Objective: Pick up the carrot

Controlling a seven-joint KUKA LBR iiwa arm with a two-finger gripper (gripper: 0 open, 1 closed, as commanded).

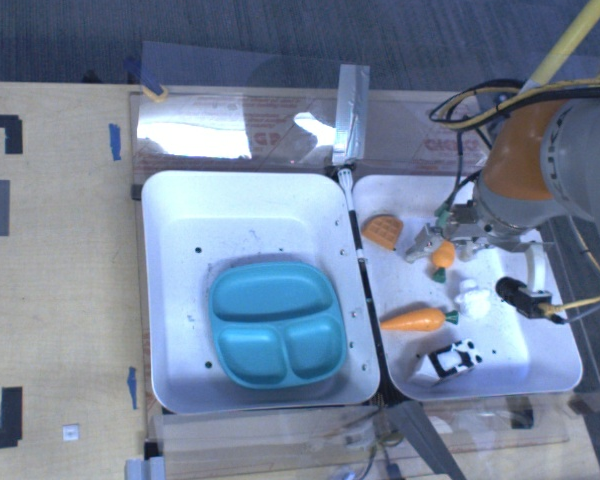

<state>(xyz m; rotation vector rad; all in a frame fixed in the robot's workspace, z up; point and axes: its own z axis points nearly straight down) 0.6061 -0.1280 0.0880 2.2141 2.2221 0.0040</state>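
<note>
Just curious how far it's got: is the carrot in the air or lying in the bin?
Lying down. The carrot rests flat on the floor of the right bin, apart from the gripper above it.

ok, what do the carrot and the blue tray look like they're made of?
Carrot: probably moulded plastic, a toy; uniform orange, smooth, with a small green stub at one end. Blue tray: likely plastic too, semi-matte; single teal colour, rounded moulded compartments, soft highlights. Neither can be confirmed from looks alone.

Carrot lies in right bin, below pincer.
</note>
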